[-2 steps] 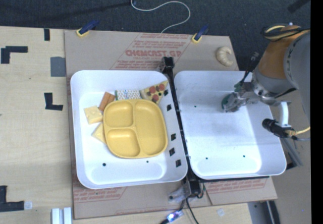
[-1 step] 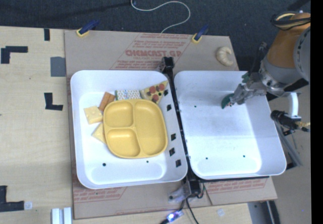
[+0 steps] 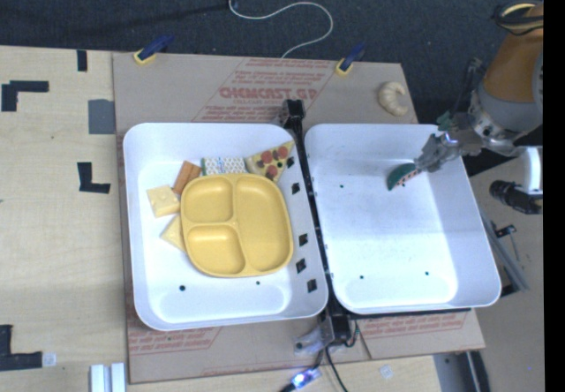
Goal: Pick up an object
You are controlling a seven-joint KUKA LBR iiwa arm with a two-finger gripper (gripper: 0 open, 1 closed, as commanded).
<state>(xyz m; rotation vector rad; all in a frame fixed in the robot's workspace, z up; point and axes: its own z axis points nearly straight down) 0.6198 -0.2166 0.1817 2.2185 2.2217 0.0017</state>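
You have the worktop (image 3: 53, 231) carrying a brown board on which two shallow white bins sit side by side, touching along their inner rims. In the left bin (image 3: 146, 293) the largest thing is a yellow divided plate (image 3: 237, 224) with three compartments, lying flat near the middle. Tucked around its upper left edge are smaller pieces: a pale yellow square block (image 3: 162, 199), an orange-brown stick (image 3: 186, 175), and a patterned, multicoloured piece (image 3: 272, 157) at the plate's top edge near the divider. The right bin (image 3: 397, 284) holds a small dark green object (image 3: 403, 176) in its upper right part. The gripper (image 3: 431, 157) reaches in over that bin's right rim and its tip meets the green object; the jaws look closed on it, though the view is too small for you to be sure. A small beige lump (image 3: 395, 97) rests on the board beyond the right bin.
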